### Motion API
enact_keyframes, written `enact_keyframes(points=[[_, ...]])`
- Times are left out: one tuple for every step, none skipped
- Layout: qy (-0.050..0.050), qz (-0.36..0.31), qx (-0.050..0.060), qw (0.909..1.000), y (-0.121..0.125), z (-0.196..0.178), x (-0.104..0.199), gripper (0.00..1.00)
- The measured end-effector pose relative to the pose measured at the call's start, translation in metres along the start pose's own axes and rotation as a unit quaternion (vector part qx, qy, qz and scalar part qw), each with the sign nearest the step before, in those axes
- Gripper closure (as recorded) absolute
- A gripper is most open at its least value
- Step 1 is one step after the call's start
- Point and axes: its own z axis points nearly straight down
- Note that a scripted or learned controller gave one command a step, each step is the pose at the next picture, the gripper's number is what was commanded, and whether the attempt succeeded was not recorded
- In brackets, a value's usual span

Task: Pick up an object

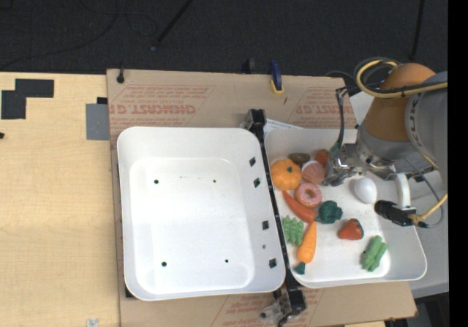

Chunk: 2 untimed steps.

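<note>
Plastic toy food fills the right bin [409, 267]; the egg [363, 189] looks light, hard, slippery, best pinched across its middle. The gripper [338, 169] hovers nearby; its state I cannot tell.

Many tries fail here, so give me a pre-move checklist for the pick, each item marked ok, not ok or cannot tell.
1. Tool is over the right bin: ok.
2. Objects to pick lie there, such as the orange pumpkin and carrot: ok.
3. An object sits between the tool's fingers: cannot tell.
4. Nearest targets stand apart from neighbours: not ok, the pink pieces crowd together.
5. White egg lies close to the tool: ok.
</note>
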Motion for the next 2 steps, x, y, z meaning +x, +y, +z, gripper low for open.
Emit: enact_keyframes(points=[[0.000,0.003,0.000,1.0000,-0.054,-0.001,0.009,1.00],[-0.001,0.004,-0.001,1.0000,-0.146,-0.002,0.017,1.00]])
